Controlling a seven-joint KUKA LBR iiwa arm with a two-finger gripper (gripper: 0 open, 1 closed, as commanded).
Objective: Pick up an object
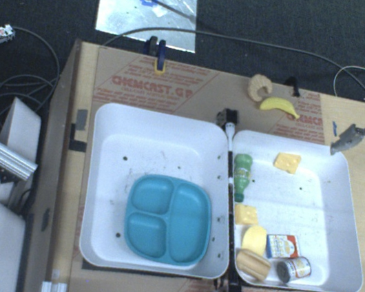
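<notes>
The things that could be picked up lie in the right bin (341, 198), most of them crowded against its left wall and near corner: a green bottle (241, 175) lying lengthwise along the divider, a pale yellow block (246, 215) just below it, a rounded yellow piece (255, 240) touching that, a tan roll (253, 265) in the near corner, a small red-and-white carton (281, 246) and a tin can (294, 269) lying on its side next to it. A single yellow wedge (287, 162) sits apart toward the far side of the bin, with bare floor all around it. That spacing matters: the clustered things press against each other and the wall, which likely leaves little room for fingers to slip down on both sides, while the wedge looks the easier target. The left bin (122, 131) holds a blue divided plate (169, 219), lying flat and shallow, probably a hard thing to pinch from above. Outside the bins, on the cardboard (178, 89) beyond the far rim, a banana (279, 106) and a beige ring-shaped thing (260, 86) rest side by side. The gripper (364, 141) hangs at the right edge of the view, outside the right bin's far corner and well apart from every object; nothing is seen between its fingers, and the blur there makes it impossible to tell whether they stand wide or narrow. Judged from this, the pick has not begun: the arm appears parked clear so the camera can see both bins unobstructed.
</notes>
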